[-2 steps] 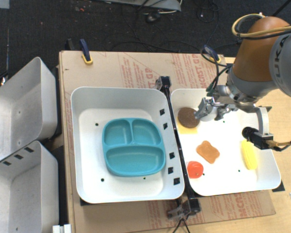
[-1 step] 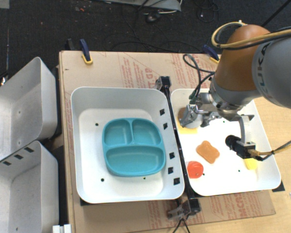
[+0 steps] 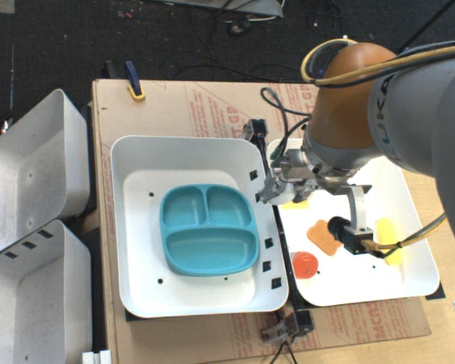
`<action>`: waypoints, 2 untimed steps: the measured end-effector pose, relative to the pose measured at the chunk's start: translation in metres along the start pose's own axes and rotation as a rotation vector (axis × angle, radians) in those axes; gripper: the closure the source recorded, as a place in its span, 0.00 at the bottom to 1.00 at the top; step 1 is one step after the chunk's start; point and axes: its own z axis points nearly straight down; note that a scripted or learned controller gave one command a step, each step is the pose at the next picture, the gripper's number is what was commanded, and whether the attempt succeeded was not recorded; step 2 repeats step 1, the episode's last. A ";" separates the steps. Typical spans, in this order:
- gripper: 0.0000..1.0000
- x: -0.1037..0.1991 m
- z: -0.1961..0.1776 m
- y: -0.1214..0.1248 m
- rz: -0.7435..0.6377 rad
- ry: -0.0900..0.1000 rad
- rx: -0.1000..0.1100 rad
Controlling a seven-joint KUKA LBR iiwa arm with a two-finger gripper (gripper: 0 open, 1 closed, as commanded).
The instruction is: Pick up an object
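Observation:
My gripper (image 3: 307, 192) hangs over the back left part of the right white bin (image 3: 409, 283), under the grey arm with its orange band. Part of a yellow-green object (image 3: 296, 200) peeks out just below it. In the same bin, an orange wedge-shaped piece (image 3: 323, 238) lies near the middle and a round red-orange object (image 3: 305, 264) sits toward the front left. A yellow object (image 3: 387, 237) lies at the right, partly behind a black part of the tool. Nothing is visibly held.
The left white bin (image 3: 136, 279) holds a teal divided plate (image 3: 209, 228). Two more white bins (image 3: 30, 173) stand off the bench at the far left. Cables run along the back, and a yellow-handled clamp (image 3: 136, 89) sits at the bench's back left corner.

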 end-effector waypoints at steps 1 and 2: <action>1.00 0.056 0.008 -0.015 -0.002 0.001 0.000; 1.00 0.056 0.008 -0.015 -0.002 0.001 0.000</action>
